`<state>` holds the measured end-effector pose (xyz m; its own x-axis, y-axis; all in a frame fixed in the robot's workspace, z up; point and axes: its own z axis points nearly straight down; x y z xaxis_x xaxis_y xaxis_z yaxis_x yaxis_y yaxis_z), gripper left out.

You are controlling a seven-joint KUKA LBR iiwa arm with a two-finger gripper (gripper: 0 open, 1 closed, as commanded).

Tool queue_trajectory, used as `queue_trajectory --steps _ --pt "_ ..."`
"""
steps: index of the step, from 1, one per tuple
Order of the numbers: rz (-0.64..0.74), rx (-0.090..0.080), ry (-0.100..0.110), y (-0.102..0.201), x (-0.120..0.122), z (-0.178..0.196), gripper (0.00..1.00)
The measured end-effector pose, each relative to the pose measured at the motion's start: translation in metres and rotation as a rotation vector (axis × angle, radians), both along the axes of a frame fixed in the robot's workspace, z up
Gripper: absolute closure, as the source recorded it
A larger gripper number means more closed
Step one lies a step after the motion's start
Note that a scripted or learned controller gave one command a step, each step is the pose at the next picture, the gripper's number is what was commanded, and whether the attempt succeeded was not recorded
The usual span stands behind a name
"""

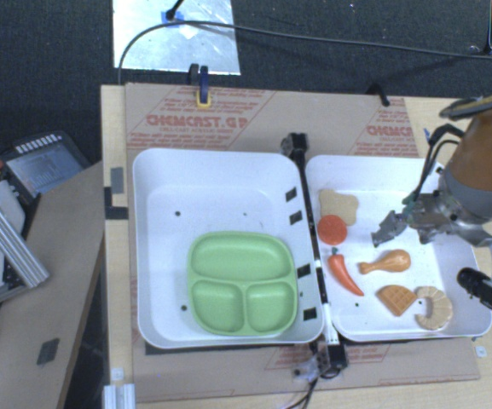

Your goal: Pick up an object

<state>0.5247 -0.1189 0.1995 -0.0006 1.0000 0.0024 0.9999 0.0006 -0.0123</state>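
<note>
The right bin (459, 326) holds several toy foods: a pale bread slice (338, 204), a red tomato (332, 229), a red chili pepper (344, 273), a brown chicken drumstick (386, 263), a waffle wedge (396, 298) and a tan croissant (433, 307). My gripper (390, 227) reaches in from the right and sits over the middle of this bin. It is just behind the drumstick and right of the tomato. I see nothing held in it.
The left bin (156, 228) holds a green divided plate (241, 282). A black clip strip (307, 228) runs along the seam between the bins. A black fitting (484, 290) on the arm overhangs the right bin's right edge.
</note>
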Motion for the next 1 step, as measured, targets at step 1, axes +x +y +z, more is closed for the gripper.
queue_trajectory --steps 1 --pt "0.003 -0.002 -0.013 0.0002 0.0029 0.0064 0.00"
